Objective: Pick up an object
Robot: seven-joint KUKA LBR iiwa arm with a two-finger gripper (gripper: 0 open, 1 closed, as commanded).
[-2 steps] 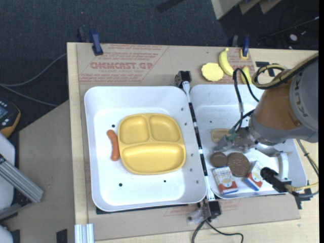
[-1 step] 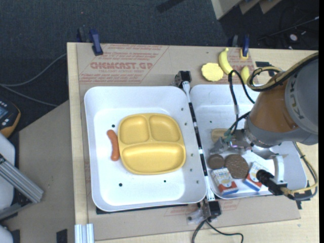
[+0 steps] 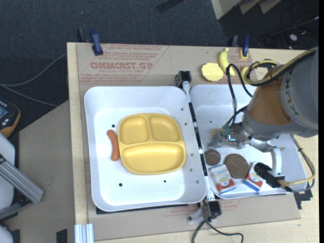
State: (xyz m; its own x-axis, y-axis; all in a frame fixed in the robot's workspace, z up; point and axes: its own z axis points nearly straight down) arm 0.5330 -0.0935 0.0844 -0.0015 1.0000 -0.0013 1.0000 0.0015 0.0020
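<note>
Hand low in right bin, grip state unclear, brown discs just beside.

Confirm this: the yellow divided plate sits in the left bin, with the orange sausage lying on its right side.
Not quite. The camera view shows the sausage lying left of the plate, on the floor of the left bin, not on its right.

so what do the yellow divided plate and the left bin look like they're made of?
Yellow divided plate: likely moulded plastic, smooth satin finish; uniform colour, rounded compartment ridges, soft highlights. Left bin: probably thin formed white plastic, semi-gloss; rounded corners and a raised lip, though painted metal can't be excluded.
</note>
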